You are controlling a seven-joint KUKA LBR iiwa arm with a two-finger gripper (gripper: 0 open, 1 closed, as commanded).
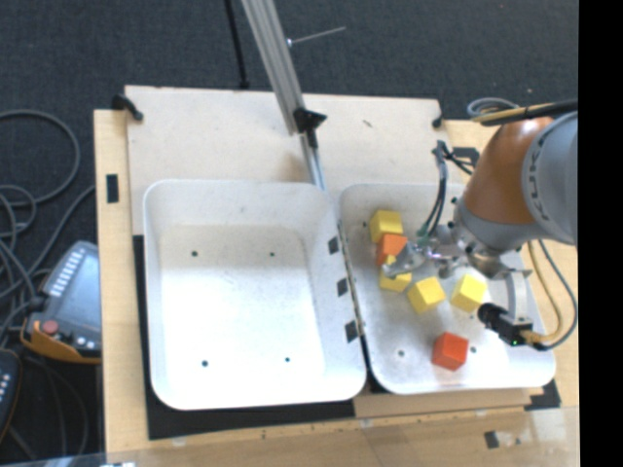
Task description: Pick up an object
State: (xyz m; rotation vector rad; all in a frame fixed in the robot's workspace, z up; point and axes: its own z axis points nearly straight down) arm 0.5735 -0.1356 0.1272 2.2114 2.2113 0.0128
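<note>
The right white bin (404, 363) holds several blocks. A yellow cube (386, 225) lies at its far left, with an orange block (392, 246) just in front of it and a flat yellow piece (395, 281) nearer still. Two more yellow cubes (426, 294) (469, 292) sit mid-bin, and an orange-red cube (450, 350) rests near the front wall. My gripper (424, 255) reaches down into this bin, right beside the orange block and above the yellow pieces. The grey and orange wrist (506, 188) hides the bin's far right part.
The left white bin (234, 290) stands beside the right one, their walls meeting along the middle. An aluminium post (277, 61) rises slantwise from the bench behind the bins. A teach pendant (68, 295) and cables lie on the floor at the left.
</note>
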